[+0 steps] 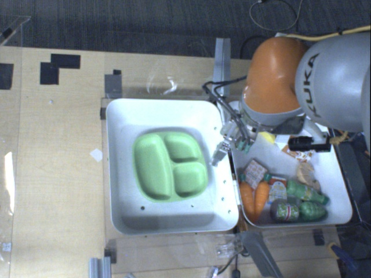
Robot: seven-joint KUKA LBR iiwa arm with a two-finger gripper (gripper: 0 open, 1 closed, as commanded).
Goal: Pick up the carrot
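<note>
The arm (pixel 313 80) is reaching in from the right, its orange band sitting over the far edge of the right bin (pixel 342 204), and the gripper (pixel 223 146) is hanging above the wall shared by the two bins, near the right rim of the left bin (pixel 116 172). Whether the fingers are spread or pressed together cannot be told at this size and angle; nothing is showing between them. The carrot (pixel 261 197) is lying in the right bin at its near left corner, apart from the gripper and nearer the camera. Judged from this, the pick is not yet done: the approach, the closing on the carrot and the lift are all remaining. The carrot is looking short and stubby, orange, with its axis running roughly near-to-far; a second orange piece (pixel 247 198) is lying just beside it on the left, possibly touching. Packaged items are crowding it: a small wrapped packet (pixel 255 171) just beyond its far end, a green-labelled can (pixel 284 211) just to its right. The green divided plate (pixel 171 165) is sitting in the left bin, not involved.
</note>
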